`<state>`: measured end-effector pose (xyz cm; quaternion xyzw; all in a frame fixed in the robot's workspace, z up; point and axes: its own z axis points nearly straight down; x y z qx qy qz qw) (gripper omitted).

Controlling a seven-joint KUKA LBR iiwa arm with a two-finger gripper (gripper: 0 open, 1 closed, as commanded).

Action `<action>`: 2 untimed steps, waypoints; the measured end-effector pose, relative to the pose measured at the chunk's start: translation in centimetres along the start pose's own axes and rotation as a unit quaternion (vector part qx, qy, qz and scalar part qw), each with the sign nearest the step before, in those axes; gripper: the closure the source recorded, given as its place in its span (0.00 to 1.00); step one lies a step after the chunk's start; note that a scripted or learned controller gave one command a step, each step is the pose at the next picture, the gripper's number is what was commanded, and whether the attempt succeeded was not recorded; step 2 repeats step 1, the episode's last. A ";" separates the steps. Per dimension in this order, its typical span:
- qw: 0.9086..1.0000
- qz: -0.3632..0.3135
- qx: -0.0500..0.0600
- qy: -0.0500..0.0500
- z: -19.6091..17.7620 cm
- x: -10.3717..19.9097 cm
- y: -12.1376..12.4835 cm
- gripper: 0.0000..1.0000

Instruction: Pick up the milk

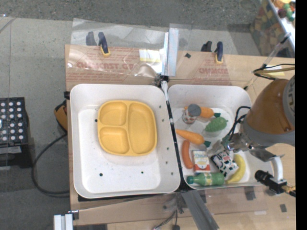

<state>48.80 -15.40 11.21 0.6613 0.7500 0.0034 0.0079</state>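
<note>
Arm's low over the right bin (240, 97), gripper (224, 152) right at the black-and-white milk carton (225, 163). Grasp stage, probably. Whether it's open or clamped, I can't tell; next it must close squarely and lift clear.

Yellow tray (127, 128) (white bins (81, 176)) — cow-spotted milk (225, 163)

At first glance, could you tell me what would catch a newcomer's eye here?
The yellow divided plate stands out, alone in the left bin. The right bin is crowded with toy food, and the gripper hangs just above the black-and-white milk carton by the banana.
</note>
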 end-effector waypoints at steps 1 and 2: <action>0.998 -0.060 0.009 0.004 -8.0 8.6 1.7 1.00; 0.998 -0.060 0.009 0.004 -8.0 8.6 1.7 1.00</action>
